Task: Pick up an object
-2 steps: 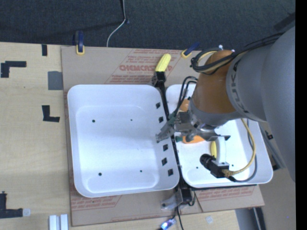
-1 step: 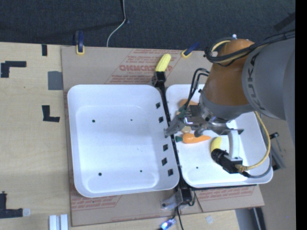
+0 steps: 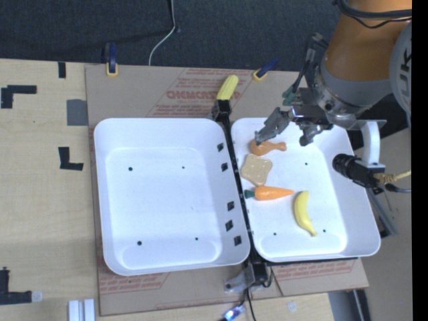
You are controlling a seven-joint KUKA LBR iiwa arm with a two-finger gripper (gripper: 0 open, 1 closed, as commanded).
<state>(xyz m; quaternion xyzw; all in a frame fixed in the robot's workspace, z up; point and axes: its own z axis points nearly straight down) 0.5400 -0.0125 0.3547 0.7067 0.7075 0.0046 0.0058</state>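
My hand (image 3: 289, 127) hangs with fingers spread wide, holding nothing; the drumstick (image 3: 268, 147) lies just below its left finger. I should centre over the drumstick, drop straight, then close; bread (image 3: 257, 170) sits close beyond

both bins are plain white, the left bin (image 3: 160, 199) and the right bin (image 3: 334, 233), each dotted with a few small black marks. in the right one lie a yellow banana (image 3: 304, 212), an orange carrot (image 3: 271, 193) with a green end, a tan slice of bread (image 3: 257, 170) and an orange-brown chicken leg (image 3: 269, 148). the cardboard sheet (image 3: 180, 95) beneath is brown with red lettering, and the arm (image 3: 368, 39) is grey with an orange band.
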